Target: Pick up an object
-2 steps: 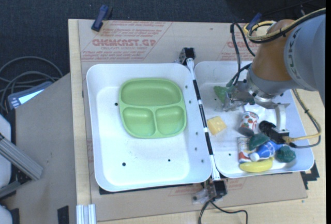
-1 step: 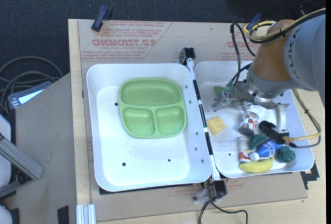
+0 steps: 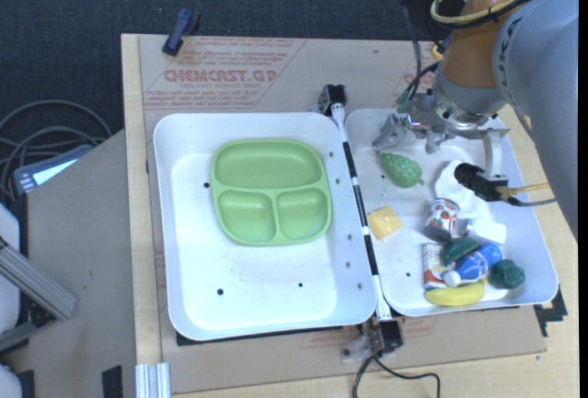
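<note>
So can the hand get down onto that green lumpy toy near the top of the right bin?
Probably yes. The hand hangs just above the green lumpy toy, which lies apart from the yellow block and the pile, with nothing over it.

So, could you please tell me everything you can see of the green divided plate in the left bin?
The green divided plate is a pale green, matte, plastic-looking tray with rounded corners and three compartments: one wide section along its far side and two smaller ones nearer the camera. It lies flat and upright on the floor of the left bin, toward the far half, with nothing in its compartments and nothing else touching it.
</note>
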